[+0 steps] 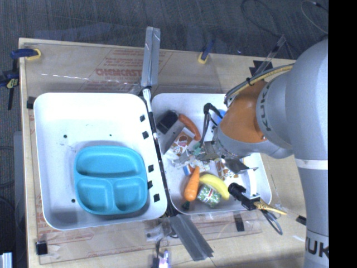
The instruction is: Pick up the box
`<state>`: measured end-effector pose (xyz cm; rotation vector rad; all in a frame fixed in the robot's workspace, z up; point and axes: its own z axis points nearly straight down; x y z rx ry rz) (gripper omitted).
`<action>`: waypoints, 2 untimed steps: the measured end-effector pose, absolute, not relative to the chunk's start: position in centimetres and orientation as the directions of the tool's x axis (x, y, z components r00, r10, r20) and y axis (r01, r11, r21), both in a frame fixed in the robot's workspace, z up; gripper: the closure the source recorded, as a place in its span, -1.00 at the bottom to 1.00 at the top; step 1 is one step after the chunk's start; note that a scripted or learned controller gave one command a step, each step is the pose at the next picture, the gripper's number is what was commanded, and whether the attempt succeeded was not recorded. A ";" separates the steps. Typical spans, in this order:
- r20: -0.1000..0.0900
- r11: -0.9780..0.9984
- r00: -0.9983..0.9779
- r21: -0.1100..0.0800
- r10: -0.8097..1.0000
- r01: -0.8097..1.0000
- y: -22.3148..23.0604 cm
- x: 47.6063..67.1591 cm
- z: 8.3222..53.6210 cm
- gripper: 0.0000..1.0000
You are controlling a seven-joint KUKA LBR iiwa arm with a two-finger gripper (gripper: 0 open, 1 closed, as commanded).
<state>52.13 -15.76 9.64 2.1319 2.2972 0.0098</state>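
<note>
A small printed box (180,143), white with red and brown marks, lies in the middle of the right bin (262,169). A dark grey block (169,124) leans against the bin's left wall just above it. My gripper (203,149) is lowered into the right bin just right of the box, among crumpled wrappers. The orange wrist band and grey arm cover most of it. Whether it touches the box is hidden.
An orange carrot (192,183), a yellow banana (215,185) and a green can (209,196) lie at the right bin's front. Another orange piece (190,126) lies near the grey block. A blue divided tray (109,178) sits in the left bin (56,121).
</note>
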 end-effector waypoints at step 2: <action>-0.004 -0.022 0.022 -0.005 1.000 1.000 -17.1 61.1 10.3 1.00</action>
